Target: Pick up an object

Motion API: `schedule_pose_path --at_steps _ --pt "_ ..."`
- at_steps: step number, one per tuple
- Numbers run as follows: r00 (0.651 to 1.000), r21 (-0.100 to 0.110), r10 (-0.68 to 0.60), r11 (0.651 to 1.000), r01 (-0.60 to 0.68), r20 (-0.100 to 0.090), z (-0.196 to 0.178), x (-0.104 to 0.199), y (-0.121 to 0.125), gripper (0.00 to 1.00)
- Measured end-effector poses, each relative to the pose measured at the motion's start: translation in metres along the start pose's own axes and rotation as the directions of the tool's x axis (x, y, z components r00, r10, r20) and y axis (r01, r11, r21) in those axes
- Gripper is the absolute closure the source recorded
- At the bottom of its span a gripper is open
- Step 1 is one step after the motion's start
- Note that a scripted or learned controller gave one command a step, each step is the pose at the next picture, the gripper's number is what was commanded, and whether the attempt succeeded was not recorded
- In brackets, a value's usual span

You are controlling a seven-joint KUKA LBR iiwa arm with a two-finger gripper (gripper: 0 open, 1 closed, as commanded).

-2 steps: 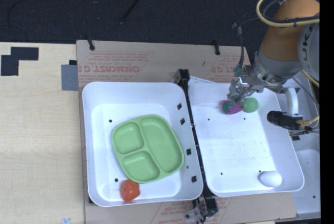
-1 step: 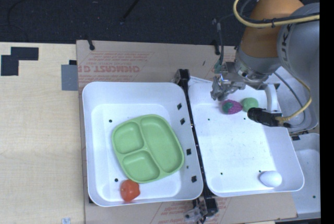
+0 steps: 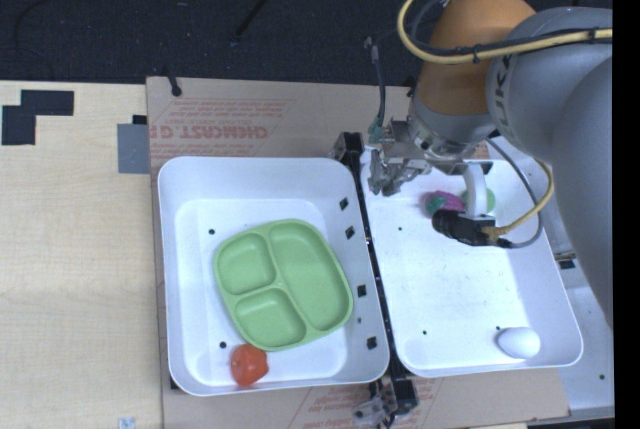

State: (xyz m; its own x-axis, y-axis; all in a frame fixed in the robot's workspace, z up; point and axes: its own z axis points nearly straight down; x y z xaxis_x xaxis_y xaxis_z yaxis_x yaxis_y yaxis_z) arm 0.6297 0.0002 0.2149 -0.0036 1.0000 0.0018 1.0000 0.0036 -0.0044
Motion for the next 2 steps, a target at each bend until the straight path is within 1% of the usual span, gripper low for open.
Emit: schedule_pose_path --at_steps 1,2 --pt "1.000 0.000 -0.001 1.000 0.001 0.000 -0.007 0.048 -0.013 1.00" --pt "1.000 -0.002 -0.001 1.000 0.001 0.000 -0.013 0.090 -0.010 1.00"
